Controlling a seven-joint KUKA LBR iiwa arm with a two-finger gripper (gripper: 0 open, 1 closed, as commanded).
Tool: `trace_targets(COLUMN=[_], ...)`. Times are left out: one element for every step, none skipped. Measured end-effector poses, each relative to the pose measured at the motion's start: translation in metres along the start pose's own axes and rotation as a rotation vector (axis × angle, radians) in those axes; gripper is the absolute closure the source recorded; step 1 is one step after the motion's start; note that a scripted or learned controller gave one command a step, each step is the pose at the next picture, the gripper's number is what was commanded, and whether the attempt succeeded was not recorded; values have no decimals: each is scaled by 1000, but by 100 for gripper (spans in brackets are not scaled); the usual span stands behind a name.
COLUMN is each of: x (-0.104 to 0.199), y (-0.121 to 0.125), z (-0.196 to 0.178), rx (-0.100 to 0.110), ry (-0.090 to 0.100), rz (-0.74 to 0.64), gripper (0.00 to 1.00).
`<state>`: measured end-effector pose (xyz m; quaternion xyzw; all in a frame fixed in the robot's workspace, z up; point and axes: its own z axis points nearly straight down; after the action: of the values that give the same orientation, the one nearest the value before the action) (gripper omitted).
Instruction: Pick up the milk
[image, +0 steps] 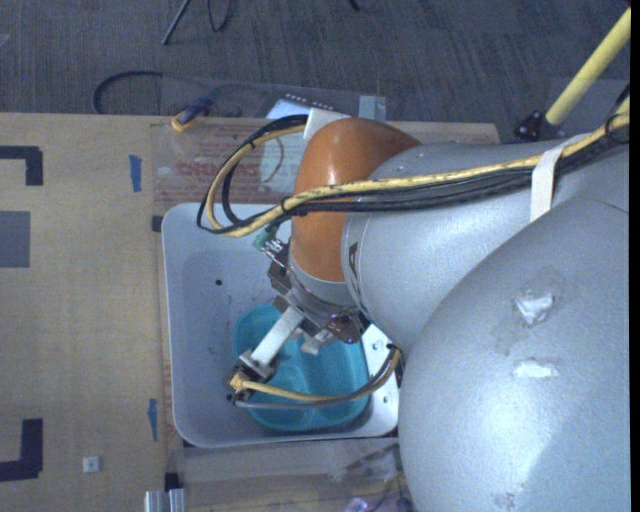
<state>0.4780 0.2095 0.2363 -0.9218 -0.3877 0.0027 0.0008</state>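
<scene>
My arm (480, 300) reaches in from 4 o'clock and bulks over the right half of the view. Its orange band (330, 190) sits over the 12 o'clock wall of the white bin (195, 300). My gripper (318, 335) hangs low inside that bin, above the 12 o'clock rim of a blue bowl (335, 385). The bowl lies toward the bin's 5 o'clock corner, close to the 6 o'clock wall. From above, my own wrist covers the gripper's working end, so I cannot tell whether it is wide, narrow or closed on something.

Where the milk is I cannot tell either. The bare floor of the bin from 7 to 11 o'clock carries just a few dark specks. So I judge that the milk, if it is in this bin, lies under my wrist or in or beside the bowl. That would explain why I am pointed straight down at that spot. The other likely place is at 3 o'clock, where my arm covers 1 of the 2 bins.

I take this step to be the reach for a grasp, with nothing yet proved. The bowl's rim sits right under me, so closing here could pinch the bowl's wall instead of the milk, or shove the bowl against the 6 o'clock wall. The next move calls for a straight lift, slow enough that a wrong catch shows at once.
</scene>
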Motion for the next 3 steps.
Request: trace_targets(x=[1, 11, 11], y=[1, -11, -11], z=[3, 4, 8], rx=[-2, 0, -1], ry=[5, 0, 0], rz=[521, 165, -154], gripper=[100, 100, 100])
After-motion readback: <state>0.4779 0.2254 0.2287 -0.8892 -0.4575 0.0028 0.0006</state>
